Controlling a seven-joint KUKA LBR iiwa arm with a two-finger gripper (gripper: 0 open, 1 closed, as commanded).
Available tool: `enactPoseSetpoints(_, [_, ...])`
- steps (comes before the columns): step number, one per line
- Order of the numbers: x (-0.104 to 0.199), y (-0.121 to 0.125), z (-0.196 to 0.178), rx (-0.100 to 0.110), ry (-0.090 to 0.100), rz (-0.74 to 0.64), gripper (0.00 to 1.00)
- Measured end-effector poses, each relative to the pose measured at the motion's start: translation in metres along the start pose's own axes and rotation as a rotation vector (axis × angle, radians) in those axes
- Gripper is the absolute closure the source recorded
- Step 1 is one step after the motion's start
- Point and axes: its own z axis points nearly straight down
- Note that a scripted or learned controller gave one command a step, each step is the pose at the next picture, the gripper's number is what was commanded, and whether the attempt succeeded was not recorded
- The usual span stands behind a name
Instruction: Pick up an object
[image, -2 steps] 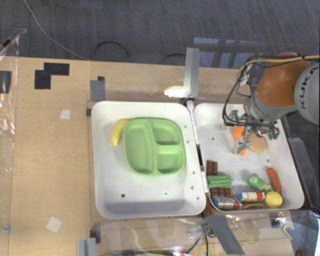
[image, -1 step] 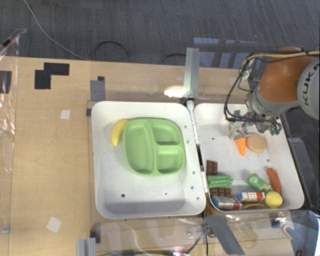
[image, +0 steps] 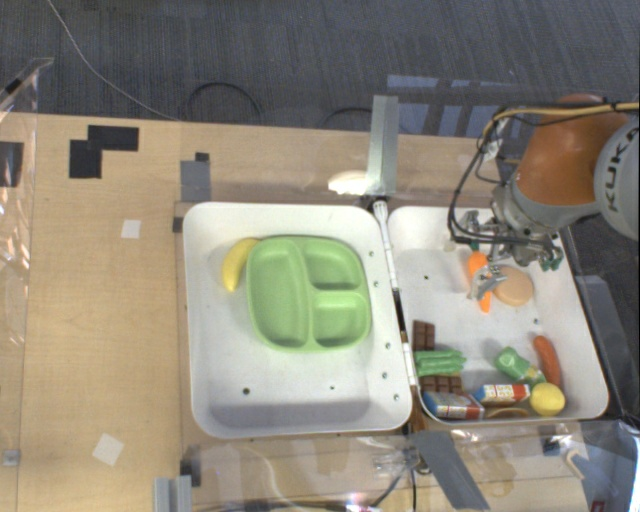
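The jaws (image: 487, 287) hang over the right bin (image: 575, 300) at about one o'clock — seemingly grasping the carrot (image: 480, 272), beside a tan disc (image: 515, 289). Judged: pick nearly made, the lift remaining.

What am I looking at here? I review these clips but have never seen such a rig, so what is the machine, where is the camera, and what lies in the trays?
One camera looks down at a slant on a wooden bench bearing two shallow white bins. The grey and orange shape at upper right is a robot arm, reaching in from the right; its gripper hangs over the right bin, beside an orange carrot-like toy and a round tan disc. Whether it holds anything I cannot tell. The left bin holds a green divided plate with a banana at its edge. Toy food crowds the right bin's near end: a chocolate bar, a lemon, a sausage and green vegetables.
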Motion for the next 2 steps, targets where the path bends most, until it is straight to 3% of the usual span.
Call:
enactPoseSetpoints(1, [0.009, -0.007, 0.016, -0.004, 0.017, 0.12, 0.0])
enactPoseSetpoints(2, [0.003, -0.007, -0.001, 0.001, 0.0, 0.116, 1.0])
